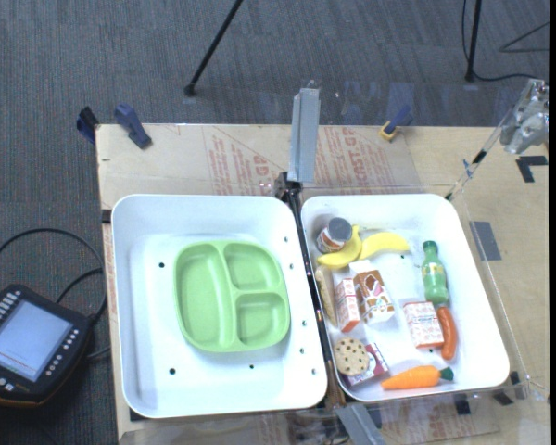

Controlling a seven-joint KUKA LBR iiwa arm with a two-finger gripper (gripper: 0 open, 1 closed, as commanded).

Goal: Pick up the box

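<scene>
A: Two bins. Left bin (139, 248), lower left of centre: one green tray (232, 295) with three compartments.

B: Right bin (473, 276)?

A: Can (334, 234) and banana (375, 247) at its upper part, touching. Bottle (434, 273) toward its right wall. Box (374, 292) mid-bin, just below the banana, tilted; a second carton (347, 303) against its left side, a third (423, 324) lower right. Cookie (351, 354) and carrot (413, 377) along the bottom.

B: Gripper (526, 123)?

A: Upper right of frame, well apart from the box. Whether it is parted or closed, cannot tell.
</scene>
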